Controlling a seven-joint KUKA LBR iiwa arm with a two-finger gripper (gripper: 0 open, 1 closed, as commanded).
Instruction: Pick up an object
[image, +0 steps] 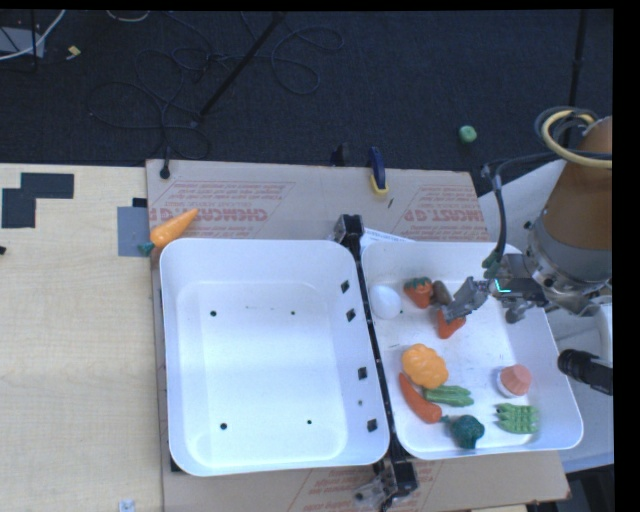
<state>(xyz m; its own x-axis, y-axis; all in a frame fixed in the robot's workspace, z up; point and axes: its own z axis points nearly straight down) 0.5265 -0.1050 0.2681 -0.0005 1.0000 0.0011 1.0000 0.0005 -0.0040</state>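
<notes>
Gripping tapered orange carrot

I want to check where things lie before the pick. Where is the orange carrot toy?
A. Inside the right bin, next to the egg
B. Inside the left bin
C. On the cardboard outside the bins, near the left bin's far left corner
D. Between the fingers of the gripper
C. The carrot toy lies on the cardboard, just beyond the far left corner of the left bin, not inside any bin.
</notes>
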